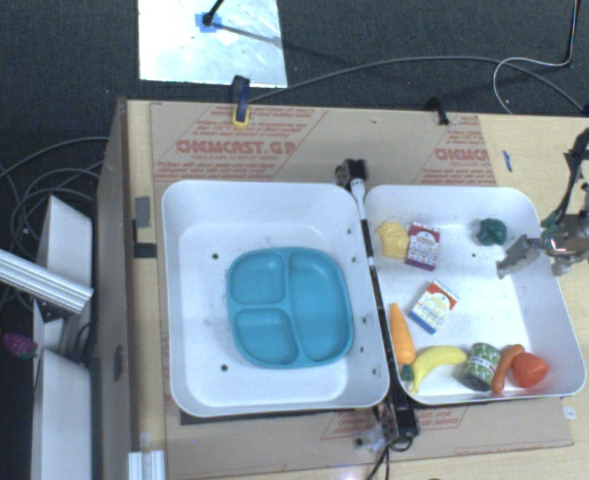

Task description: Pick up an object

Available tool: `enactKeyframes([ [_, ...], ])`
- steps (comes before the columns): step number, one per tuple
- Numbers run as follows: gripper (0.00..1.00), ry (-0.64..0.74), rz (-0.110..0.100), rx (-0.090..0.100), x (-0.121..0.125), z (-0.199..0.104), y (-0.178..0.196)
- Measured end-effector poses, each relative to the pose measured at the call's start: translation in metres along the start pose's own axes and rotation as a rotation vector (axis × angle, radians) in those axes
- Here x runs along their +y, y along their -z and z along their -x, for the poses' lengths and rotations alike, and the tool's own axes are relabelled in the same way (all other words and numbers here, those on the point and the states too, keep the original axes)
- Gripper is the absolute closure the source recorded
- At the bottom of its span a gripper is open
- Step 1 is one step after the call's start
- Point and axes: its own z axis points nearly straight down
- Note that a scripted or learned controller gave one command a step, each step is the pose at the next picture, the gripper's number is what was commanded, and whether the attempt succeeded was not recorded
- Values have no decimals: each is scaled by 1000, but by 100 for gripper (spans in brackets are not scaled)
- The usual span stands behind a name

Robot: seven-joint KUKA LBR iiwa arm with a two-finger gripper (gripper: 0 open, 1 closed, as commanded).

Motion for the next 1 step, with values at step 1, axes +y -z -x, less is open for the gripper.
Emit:
enactKeyframes([
  [1,0,1,-3,2,70,-47,-113],
])
